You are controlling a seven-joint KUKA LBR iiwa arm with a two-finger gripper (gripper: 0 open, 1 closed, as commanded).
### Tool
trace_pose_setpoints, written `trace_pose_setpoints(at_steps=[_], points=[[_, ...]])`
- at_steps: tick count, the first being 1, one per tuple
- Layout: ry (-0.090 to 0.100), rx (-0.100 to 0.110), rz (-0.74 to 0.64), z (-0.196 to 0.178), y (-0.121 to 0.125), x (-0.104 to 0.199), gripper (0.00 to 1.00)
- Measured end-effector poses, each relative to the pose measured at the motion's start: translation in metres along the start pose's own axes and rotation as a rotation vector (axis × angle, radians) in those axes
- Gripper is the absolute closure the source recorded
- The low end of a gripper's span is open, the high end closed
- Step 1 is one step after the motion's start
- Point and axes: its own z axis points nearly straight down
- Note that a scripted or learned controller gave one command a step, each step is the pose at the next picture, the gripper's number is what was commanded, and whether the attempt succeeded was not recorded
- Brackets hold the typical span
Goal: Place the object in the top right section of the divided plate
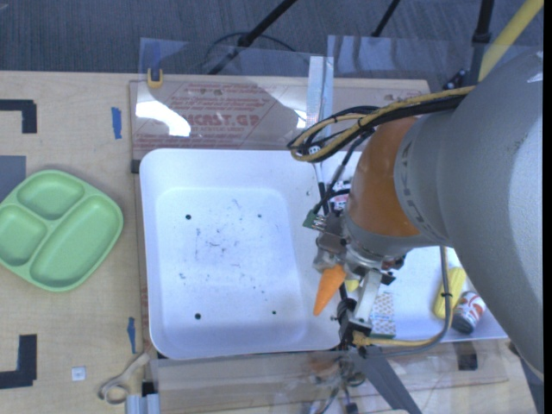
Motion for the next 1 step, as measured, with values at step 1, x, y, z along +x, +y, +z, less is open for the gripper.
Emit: trace_pose_setpoints(at_steps=[1], points=[[-0.012, -0.001, -0.028, 0.0017, -0.0013, 0.002, 1.0]])
